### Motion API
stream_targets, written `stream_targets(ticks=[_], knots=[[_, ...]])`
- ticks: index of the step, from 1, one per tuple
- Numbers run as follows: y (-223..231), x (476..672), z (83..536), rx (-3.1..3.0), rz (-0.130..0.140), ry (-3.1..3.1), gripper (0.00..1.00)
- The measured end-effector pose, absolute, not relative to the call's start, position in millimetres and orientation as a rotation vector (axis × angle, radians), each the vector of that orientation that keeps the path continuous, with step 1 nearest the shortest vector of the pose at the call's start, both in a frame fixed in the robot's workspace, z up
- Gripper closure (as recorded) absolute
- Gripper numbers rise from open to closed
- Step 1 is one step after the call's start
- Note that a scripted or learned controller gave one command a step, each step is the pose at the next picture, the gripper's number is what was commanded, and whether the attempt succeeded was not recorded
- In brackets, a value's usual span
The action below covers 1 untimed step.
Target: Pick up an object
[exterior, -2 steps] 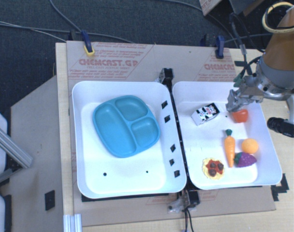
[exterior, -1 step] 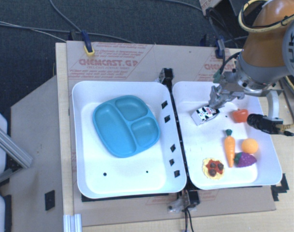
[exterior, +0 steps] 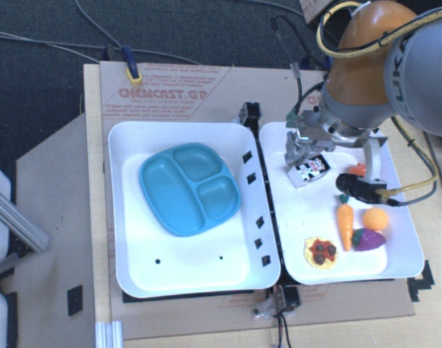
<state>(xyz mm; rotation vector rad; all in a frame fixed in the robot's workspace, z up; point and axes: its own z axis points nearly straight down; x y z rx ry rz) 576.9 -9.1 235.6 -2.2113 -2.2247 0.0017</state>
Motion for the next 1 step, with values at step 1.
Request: stream_targets(ticks=[1], knots=[[48.6, 574.9, 223.5, -2.211, 0.002, -2.225, 1.0]])
